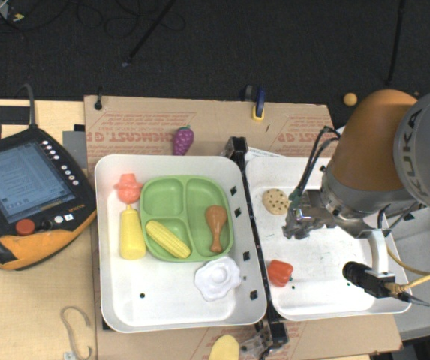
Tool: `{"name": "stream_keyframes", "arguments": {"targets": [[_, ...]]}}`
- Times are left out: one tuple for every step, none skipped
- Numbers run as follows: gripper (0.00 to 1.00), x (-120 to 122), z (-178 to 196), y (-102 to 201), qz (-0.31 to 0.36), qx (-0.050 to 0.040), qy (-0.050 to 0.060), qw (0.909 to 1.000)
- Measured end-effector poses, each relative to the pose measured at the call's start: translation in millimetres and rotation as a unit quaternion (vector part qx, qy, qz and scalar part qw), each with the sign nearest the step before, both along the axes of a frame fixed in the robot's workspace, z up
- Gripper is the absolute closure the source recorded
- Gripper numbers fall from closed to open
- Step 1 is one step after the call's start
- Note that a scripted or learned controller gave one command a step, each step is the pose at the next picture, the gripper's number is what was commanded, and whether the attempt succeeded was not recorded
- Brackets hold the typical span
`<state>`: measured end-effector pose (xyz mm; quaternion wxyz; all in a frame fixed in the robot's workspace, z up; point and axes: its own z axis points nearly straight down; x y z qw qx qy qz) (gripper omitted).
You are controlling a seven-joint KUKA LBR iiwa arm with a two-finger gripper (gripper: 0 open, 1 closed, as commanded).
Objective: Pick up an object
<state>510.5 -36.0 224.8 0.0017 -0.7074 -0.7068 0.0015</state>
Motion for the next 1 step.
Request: {"name": "stream_keyframes", "arguments": {"targets": [[1.0,8.6,3.6,-8.0,0.0,-0.0001,-0.001,1.0]]}}
